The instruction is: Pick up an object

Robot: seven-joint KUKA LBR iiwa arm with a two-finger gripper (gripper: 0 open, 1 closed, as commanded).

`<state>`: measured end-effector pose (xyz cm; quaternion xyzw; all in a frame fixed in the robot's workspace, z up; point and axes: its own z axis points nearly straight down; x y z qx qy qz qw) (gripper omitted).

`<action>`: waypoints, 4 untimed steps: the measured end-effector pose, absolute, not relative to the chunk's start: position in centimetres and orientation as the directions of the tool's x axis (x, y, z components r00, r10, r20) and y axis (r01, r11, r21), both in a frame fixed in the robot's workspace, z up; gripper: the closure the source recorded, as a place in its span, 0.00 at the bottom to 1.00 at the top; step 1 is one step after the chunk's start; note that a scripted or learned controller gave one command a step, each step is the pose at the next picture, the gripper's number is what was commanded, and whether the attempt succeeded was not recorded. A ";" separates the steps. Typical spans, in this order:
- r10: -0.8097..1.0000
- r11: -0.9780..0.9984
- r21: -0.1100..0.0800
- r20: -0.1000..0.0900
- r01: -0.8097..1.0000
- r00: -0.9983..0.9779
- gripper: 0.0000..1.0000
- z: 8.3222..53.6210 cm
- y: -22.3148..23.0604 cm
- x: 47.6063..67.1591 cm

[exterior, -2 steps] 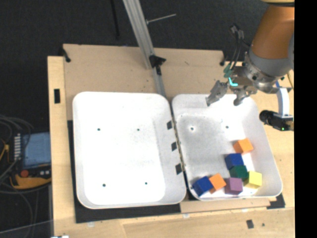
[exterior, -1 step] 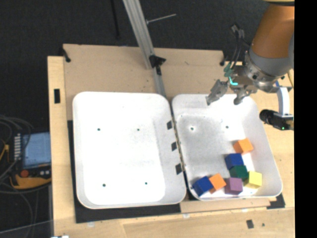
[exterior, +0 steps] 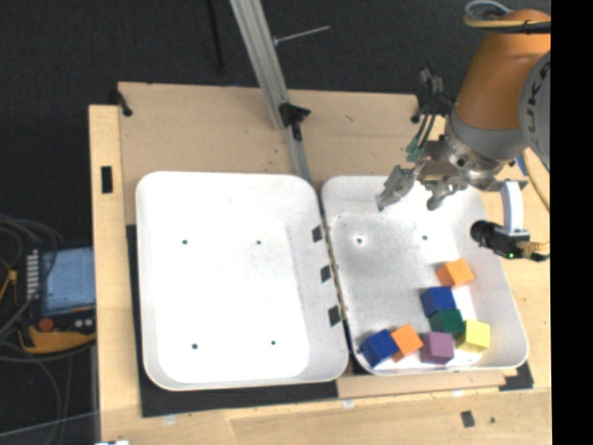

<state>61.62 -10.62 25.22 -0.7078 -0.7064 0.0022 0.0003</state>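
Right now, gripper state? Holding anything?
Gripper: open, nothing between its fingers, above the right bin, apart from the blocks.

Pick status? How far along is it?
Done: nothing lifted yet. In hand: the gripper hangs open and bare over the right bin's far end. Left: descend on and grasp a block. All of them, e.g. the orange block and blue block, sit clustered at the bin's near corner.
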 end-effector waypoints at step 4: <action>1.000 0.003 0.008 0.000 1.000 -0.003 1.00 22.3 -11.8 62.5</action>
